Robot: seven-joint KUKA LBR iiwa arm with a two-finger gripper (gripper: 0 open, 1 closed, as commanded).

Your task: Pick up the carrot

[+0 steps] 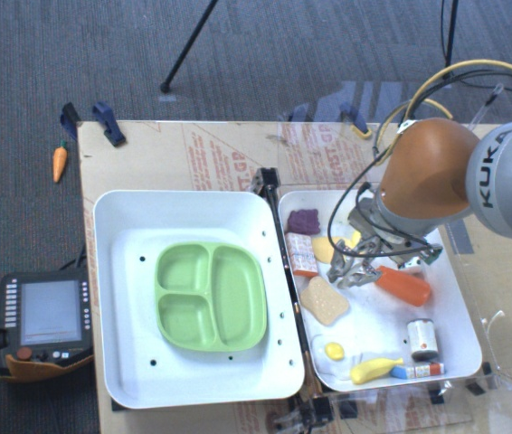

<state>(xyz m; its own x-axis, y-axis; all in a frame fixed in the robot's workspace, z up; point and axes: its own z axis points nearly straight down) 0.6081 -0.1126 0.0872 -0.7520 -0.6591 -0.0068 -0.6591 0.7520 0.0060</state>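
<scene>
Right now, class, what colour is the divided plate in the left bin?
Light green; the plate shows best in the camera view.

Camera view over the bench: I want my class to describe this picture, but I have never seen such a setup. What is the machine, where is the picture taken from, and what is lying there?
This is one picture, taken by a fixed camera above the bench, looking down at a slant. The grey machine with the orange band is a robot arm reaching in from the right. Its hand hangs low over the right white bin. That bin holds toy food: an orange carrot-like piece just beside the hand, a bread slice, a purple piece, a banana and a small can. The left bin holds a green divided plate. Whether the hand grips anything cannot be made out here.
</scene>
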